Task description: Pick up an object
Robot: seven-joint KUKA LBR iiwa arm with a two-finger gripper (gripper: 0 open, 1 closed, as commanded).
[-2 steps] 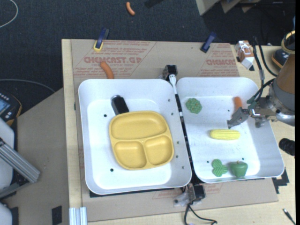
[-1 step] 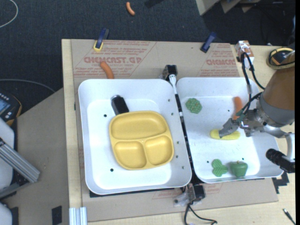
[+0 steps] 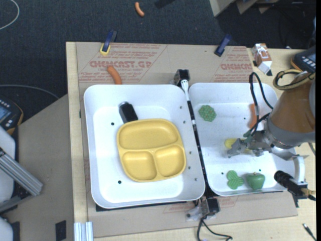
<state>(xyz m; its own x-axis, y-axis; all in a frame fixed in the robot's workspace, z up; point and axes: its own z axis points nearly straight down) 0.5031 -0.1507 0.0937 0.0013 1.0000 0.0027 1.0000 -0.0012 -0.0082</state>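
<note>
My gripper (image 3: 244,147) hangs low inside the right bin (image 3: 220,92), near its middle. A small yellow object (image 3: 229,143) lies just left of it, touching or nearly touching its tip. A green leafy piece (image 3: 207,113) lies toward the bin's back left. Two more green pieces, one knobbly (image 3: 232,179) and one smooth and round (image 3: 256,181), sit by the front wall. An orange stick (image 3: 252,115) stands along the right side, partly behind a black cable. Nothing is visibly held.
The left bin (image 3: 95,134) holds a yellow divided plate (image 3: 150,149) and a black object (image 3: 127,112) behind it. An orange piece (image 3: 115,75) lies on the cardboard behind the bins. The arm's body (image 3: 296,114) covers the right bin's right side.
</note>
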